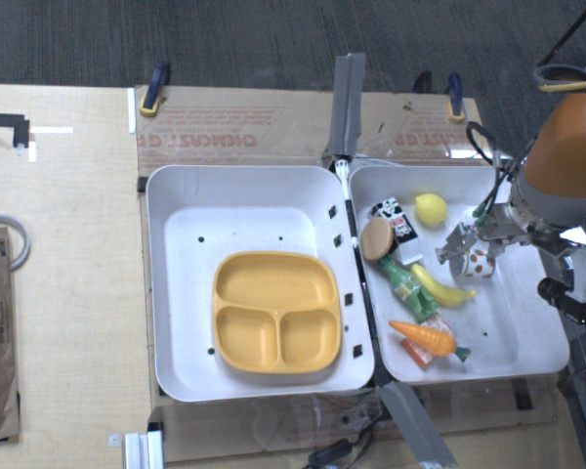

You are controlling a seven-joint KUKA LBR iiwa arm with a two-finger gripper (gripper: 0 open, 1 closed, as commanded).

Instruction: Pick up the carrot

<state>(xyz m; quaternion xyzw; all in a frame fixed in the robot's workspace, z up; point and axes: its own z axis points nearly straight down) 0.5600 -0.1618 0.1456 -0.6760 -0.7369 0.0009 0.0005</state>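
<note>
Divided plate (276,313) sits in left bin (176,203); carrot (425,336) lies at front of right bin (527,350), banana (439,287) just behind.

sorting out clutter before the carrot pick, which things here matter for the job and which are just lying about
For the job:
carrot, in the right bin
gripper

Lying about:
banana
lemon
green packet
yellow divided plate, in the left bin

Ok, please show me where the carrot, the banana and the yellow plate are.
carrot (422,335): camera view, middle of its orange body.
banana (439,287): camera view, middle of its curve.
yellow plate (275,281): camera view, floor of its large top compartment.
</note>
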